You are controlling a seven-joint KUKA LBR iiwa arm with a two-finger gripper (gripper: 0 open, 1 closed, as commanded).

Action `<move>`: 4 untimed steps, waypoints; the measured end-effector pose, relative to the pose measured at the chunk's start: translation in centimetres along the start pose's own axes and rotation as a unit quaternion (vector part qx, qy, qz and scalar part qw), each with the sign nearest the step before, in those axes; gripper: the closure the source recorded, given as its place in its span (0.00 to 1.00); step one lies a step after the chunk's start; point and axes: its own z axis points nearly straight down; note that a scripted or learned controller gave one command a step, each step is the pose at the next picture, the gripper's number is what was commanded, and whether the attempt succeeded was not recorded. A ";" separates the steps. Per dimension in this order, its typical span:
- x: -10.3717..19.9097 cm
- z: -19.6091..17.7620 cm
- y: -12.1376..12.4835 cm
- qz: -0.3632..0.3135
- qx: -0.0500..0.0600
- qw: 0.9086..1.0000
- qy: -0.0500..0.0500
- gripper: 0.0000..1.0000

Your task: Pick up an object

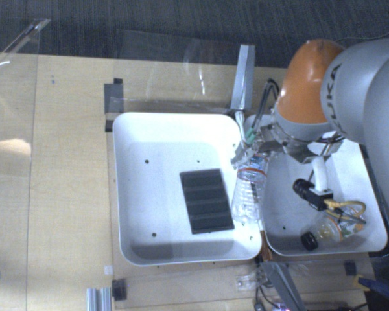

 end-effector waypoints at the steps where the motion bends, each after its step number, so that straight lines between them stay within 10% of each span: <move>1: -6.4 0.1 -2.5 0.024 0.001 1.000 0.000 0.00; 2: -9.4 8.9 -6.3 -0.037 0.001 0.999 0.000 0.00; 4: -12.6 9.8 7.4 -0.071 0.006 0.997 0.002 0.00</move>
